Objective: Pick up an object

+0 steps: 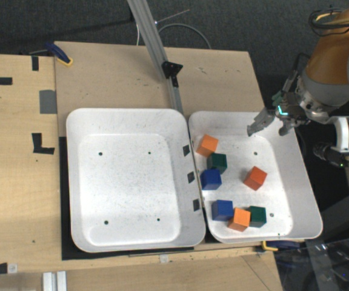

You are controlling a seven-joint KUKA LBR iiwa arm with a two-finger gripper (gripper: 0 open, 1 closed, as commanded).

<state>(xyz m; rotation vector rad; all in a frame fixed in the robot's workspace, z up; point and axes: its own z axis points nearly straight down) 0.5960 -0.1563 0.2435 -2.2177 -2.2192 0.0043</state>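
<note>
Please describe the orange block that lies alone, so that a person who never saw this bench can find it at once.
Look at the right bin of the two white bins. Most blocks there sit in a column along its left side, but one orange block lies apart, towards the middle right. Unlike the other two orange ones, it touches no block, and its colour is deeper, nearer to red.

Arm (329,71) is seen as a rounded grey body with a broad orange band above the wrist. Gripper (271,125) is built of grey metal, with two dark grey fingers (258,126). A small teal light is noted at the gripper base.
</note>
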